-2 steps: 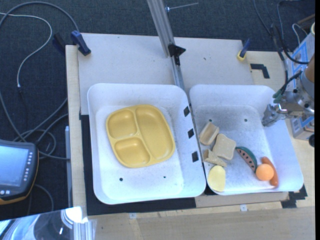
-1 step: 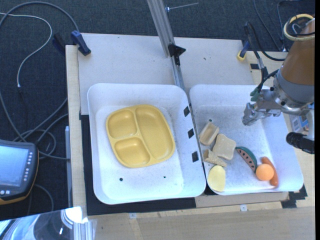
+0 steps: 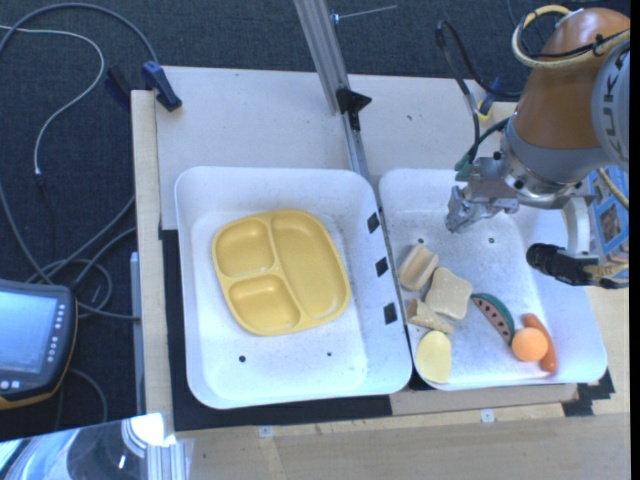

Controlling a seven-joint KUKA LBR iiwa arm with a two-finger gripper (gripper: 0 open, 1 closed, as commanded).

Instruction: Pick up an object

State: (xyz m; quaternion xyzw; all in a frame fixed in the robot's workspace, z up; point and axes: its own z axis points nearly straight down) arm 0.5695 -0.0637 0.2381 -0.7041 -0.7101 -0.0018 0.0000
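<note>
My gripper (image 3: 462,215) hangs over the back part of the right bin (image 3: 560,373), above bare white floor. Nothing shows between its fingers. In front of it, toward the bin's near side, lie several toy foods: tan bread pieces (image 3: 436,290), a pale yellow round slice (image 3: 434,356), a watermelon slice (image 3: 494,314), an orange ball (image 3: 529,344) and a red-orange carrot (image 3: 541,330) behind it. The bread pieces lie a short way below and left of the gripper.
The left bin (image 3: 200,268) holds a yellow divided plate (image 3: 280,270). A grey metal pole (image 3: 322,28) slants in from the top to the ridge between the bins. Cables and a blue clamp (image 3: 160,85) lie beyond the bench's left side.
</note>
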